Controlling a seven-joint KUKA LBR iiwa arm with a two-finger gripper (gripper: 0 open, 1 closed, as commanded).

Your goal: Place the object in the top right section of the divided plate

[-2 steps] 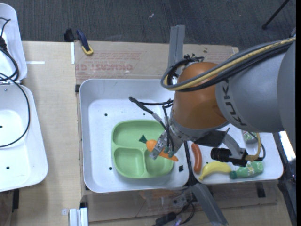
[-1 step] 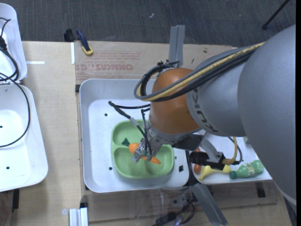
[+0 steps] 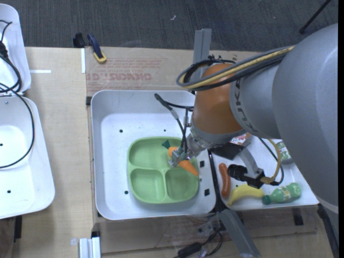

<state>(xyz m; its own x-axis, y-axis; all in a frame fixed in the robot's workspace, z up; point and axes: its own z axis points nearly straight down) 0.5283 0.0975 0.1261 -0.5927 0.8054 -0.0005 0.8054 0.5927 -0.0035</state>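
The tool (image 3: 178, 159) is seen at the right rim of the green divided plate (image 3: 148, 177); finger state cannot be told. An orange carrot (image 3: 186, 166) lies just right of it, long axis slanting near-right, over the top right section.

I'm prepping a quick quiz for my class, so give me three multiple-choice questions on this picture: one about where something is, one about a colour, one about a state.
1. Where does the divided plate lie?
A. left bin
B. right bin
C. bare bench

2. What colour is the plate?
A. green
B. red
C. blue

3. Where is the toy carrot?
A. beside the banana
B. at the plate's right edge, by the gripper
C. on the floor

Answers: 1 A, white bin walls surround the plate; 2 A, it is pale green; 3 B, the orange piece lies under the arm's tip.
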